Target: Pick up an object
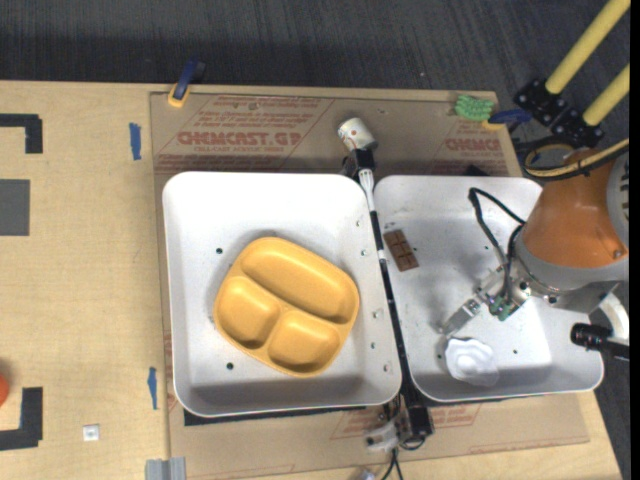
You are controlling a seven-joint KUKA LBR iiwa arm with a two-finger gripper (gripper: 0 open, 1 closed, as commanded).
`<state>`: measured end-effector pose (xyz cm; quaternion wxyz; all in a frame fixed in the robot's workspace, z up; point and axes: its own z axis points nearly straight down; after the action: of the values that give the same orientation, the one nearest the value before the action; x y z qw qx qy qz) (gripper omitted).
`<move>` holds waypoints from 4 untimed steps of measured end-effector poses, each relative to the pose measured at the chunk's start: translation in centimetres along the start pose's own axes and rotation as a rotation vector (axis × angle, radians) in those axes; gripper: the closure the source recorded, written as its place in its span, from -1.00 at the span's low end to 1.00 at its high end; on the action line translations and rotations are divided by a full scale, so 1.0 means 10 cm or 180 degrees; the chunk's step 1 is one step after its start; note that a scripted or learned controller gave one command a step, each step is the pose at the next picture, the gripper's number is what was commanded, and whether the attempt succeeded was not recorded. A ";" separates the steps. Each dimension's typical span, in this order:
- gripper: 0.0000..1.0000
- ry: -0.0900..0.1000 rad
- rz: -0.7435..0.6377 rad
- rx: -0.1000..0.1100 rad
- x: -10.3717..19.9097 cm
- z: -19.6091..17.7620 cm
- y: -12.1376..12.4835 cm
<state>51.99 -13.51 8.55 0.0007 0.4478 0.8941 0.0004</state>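
In the right bin (560,368) my gripper (462,316) hangs low over the floor near the middle, reaching in from the right under the orange-banded wrist (572,230). A crumpled white object (470,358) lies just below the gripper tip, close to the bin's front wall and apart from the gripper. A small brown ridged block (401,250) rests near the bin's left wall, up and to the left of the gripper. A yellow three-compartment tray (287,303) sits in the left bin (190,268).
A white-headed clamp post (354,134) stands behind the seam between the bins. Black cables (490,218) loop off the wrist over the right bin. Yellow bars (590,38) cross the far right corner. Tape marks dot the cardboard bench.
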 end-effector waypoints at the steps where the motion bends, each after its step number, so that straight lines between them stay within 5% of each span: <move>1: -1.00 -0.0010 -0.0721 -0.0007 -0.61 0.00 0.53; 2: -1.00 0.0014 -0.1580 0.0011 -1.41 0.01 0.49; 4: -1.00 0.0061 -0.2168 0.0053 -1.36 0.01 0.65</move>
<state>65.33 -20.47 8.52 -0.0112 0.1235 0.9923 -0.0030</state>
